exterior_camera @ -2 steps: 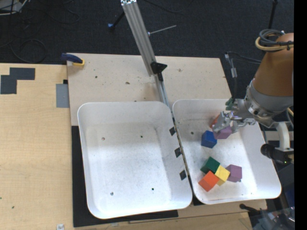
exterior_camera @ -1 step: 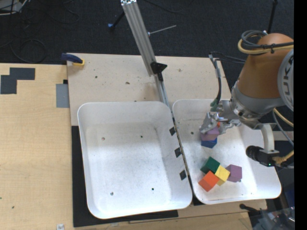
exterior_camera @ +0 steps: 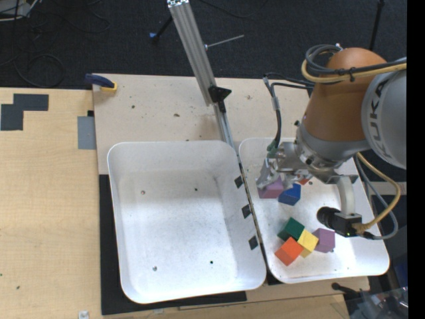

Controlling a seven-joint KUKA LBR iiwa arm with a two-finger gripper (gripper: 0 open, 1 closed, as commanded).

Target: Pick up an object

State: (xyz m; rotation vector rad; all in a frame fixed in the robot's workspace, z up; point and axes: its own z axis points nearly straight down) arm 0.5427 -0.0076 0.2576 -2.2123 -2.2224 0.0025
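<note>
My gripper (exterior_camera: 271, 176) hangs low in the far left part of the right bin (exterior_camera: 364, 266). Directly beneath it lies a light purple block (exterior_camera: 269, 191), with a blue block (exterior_camera: 290, 195) touching its right side. Whether the gripper touches the purple block, I cannot tell. Toward the bin's front sits a cluster: a green block (exterior_camera: 289, 228), a yellow block (exterior_camera: 308, 242), an orange block (exterior_camera: 288, 251) and a second purple block (exterior_camera: 325, 240). The orange-banded wrist (exterior_camera: 339, 98) hides the bin's far right part.
The left bin (exterior_camera: 172, 218) lies beside the right one, joined by a divider with black clips (exterior_camera: 246, 211). A slanted aluminium bar (exterior_camera: 198, 58) rises behind the bins. A black cable fitting (exterior_camera: 335, 220) hangs over the right bin.
</note>
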